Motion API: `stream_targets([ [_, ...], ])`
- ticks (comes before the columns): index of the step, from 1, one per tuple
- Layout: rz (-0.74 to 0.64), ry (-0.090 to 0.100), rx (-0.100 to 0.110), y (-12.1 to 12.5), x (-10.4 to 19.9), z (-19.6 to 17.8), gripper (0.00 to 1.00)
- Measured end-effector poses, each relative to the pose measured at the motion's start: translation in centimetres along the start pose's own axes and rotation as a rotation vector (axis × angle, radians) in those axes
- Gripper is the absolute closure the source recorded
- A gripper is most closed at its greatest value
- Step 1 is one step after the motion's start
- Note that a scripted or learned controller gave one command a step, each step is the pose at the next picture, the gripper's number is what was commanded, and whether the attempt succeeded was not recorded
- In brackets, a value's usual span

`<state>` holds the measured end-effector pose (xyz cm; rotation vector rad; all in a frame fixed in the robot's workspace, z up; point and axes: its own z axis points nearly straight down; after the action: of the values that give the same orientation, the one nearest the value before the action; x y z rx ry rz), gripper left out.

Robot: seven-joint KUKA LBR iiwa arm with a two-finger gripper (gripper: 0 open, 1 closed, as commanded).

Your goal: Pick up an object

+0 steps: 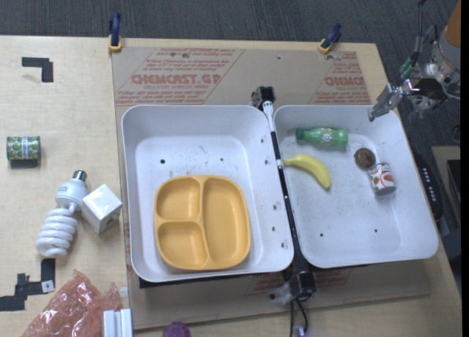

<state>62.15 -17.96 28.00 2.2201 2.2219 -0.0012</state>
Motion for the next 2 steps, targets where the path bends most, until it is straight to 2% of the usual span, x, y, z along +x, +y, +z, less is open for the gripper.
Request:
stream_targets([
  [1,0.002,0.0,-0.001,-3.5,-2.3,16.1,0.0],
  [2,0.002,0.001,0.0,-8.7,3.1,18.8,0.0],
])
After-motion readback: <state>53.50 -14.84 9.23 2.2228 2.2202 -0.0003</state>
